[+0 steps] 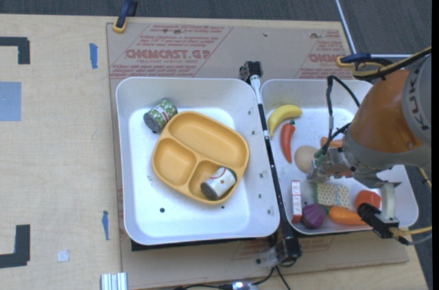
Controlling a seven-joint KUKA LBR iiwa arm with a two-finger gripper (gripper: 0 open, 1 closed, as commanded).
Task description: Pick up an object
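From the overhead camera, the arm point(387, 124) reached in from the right and hung low over the right bin point(312, 93). Its gripper point(324, 168) sat among the clutter near the bin's middle, just beside a pale egg point(302, 158). Whether it was wide, narrow or holding anything, I could not tell; the wrist hid that part.

The task named no single object, so the candidates were the things near the gripper: the egg, a red chilli point(287, 138) and a banana point(282, 116) toward the bin's far side, a patterned sponge point(332, 195) just below the gripper, a purple piece point(313, 216), a carrot point(345, 216) and a tomato point(367, 199) along the near wall.

In the left bin point(130, 145), well apart from the arm, lay a yellow tray point(195, 138) with a can point(219, 182) in one compartment and a second can point(160, 115) just outside it.

The risk I judged greatest was crowding: the pieces lay so close that closing could catch two, or nudge the round egg aside. A cable point(333, 103) draped by the wrist might also snag.
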